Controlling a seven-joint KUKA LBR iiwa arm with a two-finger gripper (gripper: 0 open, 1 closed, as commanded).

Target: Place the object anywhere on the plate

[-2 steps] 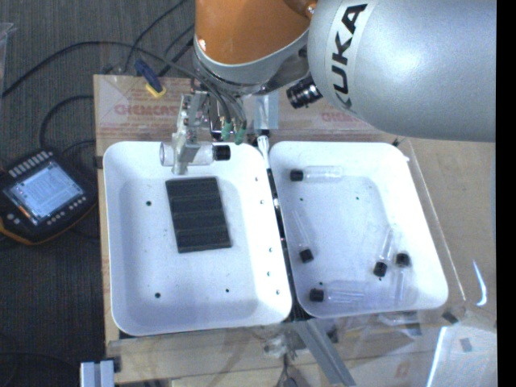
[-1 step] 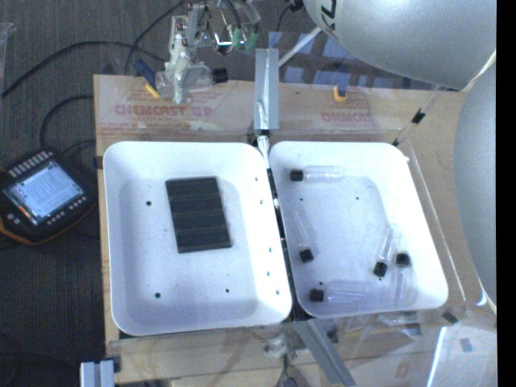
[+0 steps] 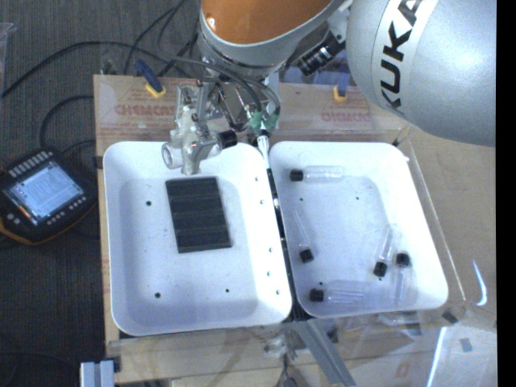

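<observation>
gripper [image 3: 187,147]: hangs over the far rim of the left bin, just beyond the plate; whether it is spread or pinched together cannot be told, too cluttered with metal parts and cables
gripper contact: nothing seen in its grasp
arm [image 3: 419,47]: grey, orange band above wrist, fills the top of the view
writing: "KUKA" in black capitals on the grey arm link; faint reddish print on the board behind the bins, not legible
objects: clear plastic tubes with black caps, all lying in the right bin [image 3: 419,216]
tube far [image 3: 318,172]: lies flat near the far wall, cap to the left
tube front [image 3: 339,294]: near the front wall, cap to the left
other tubes [image 3: 391,256]: clustered at the right side, hard to separate, transparent
plate [image 3: 198,214]: dark ribbed rectangle, flat in the left bin [image 3: 129,297], slightly skewed
pendant [image 3: 40,193]: lit screen, on the floor left of the bench
</observation>
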